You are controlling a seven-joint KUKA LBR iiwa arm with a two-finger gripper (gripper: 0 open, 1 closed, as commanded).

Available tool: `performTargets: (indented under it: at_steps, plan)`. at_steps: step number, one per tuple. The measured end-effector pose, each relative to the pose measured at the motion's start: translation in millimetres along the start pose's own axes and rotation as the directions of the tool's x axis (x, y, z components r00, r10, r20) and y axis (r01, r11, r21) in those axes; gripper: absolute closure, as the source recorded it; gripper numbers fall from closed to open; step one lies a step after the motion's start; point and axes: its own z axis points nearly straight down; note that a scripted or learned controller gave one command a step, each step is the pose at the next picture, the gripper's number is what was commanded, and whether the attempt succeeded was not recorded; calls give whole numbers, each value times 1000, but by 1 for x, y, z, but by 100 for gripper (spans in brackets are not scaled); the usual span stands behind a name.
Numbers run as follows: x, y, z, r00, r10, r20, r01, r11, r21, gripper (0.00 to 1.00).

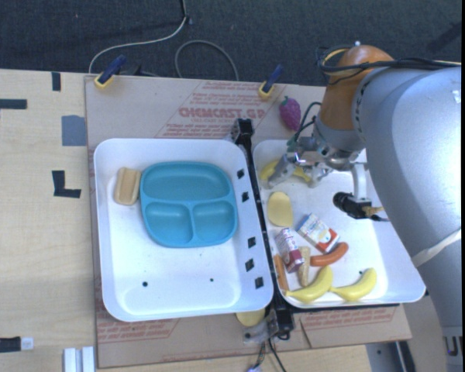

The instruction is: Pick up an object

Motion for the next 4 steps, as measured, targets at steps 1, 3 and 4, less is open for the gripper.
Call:
performTargets:
  at_steps: [1, 3, 4]
  plan:
    - [-1, 0, 0, 1000, 3, 0, -3, 1000, -5, 0]
    - [-1, 6, -27, 1000, -1, -15, 0, 999, -36, 0]
    - [-2, 5, -35, 1000, -2, -13, 1, 999, -32, 100]
